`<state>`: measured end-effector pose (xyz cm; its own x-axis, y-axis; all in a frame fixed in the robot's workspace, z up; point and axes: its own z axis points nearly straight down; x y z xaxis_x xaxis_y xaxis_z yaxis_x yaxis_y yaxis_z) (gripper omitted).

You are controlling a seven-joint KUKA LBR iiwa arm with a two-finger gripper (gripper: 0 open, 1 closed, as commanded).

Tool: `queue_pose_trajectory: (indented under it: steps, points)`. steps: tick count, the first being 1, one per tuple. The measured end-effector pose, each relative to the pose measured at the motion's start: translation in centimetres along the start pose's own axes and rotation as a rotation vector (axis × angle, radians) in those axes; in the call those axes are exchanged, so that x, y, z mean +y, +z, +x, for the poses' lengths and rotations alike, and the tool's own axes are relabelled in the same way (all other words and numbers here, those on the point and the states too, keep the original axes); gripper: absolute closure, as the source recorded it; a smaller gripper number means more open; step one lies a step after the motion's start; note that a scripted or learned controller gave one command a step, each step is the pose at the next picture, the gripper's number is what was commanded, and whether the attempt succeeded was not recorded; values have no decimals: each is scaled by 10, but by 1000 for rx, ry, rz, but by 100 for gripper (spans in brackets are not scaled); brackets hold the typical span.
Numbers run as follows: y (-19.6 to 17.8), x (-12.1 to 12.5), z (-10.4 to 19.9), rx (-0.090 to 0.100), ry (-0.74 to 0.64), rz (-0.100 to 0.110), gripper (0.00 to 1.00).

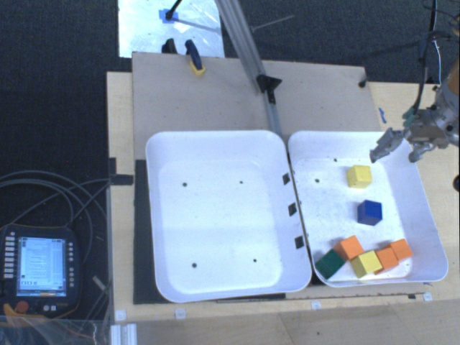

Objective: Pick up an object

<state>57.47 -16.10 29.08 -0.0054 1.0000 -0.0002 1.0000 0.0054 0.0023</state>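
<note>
The end effector [399,148] hangs spread wide and empty, just up and right of the yellow cube [359,176] in the right bin [424,214]. That cube sits alone, so straddling it squarely beats digging into the crowded corner cluster.

Grey metal fingers [388,145], black cables.

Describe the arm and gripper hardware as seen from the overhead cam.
The gripper is a grey metal unit with two slim fingers, one finger darker at its tip. Behind it sits a blocky grey wrist body. An orange-tan patch of the arm shows at the frame's right edge. Thin dark cables run down toward the wrist.
</note>
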Motion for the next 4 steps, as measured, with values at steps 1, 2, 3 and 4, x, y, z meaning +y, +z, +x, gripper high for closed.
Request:
queue_pose_trajectory:
  steps: [1, 2, 3, 4]
  points:
    - [0, 0, 0, 0, 0, 0, 0]
    - [62, -2, -2, 0, 3, 5, 0]
    - [107, 2, 4, 1, 2, 5, 0]
    - [169, 2, 8, 1, 3, 6, 0]
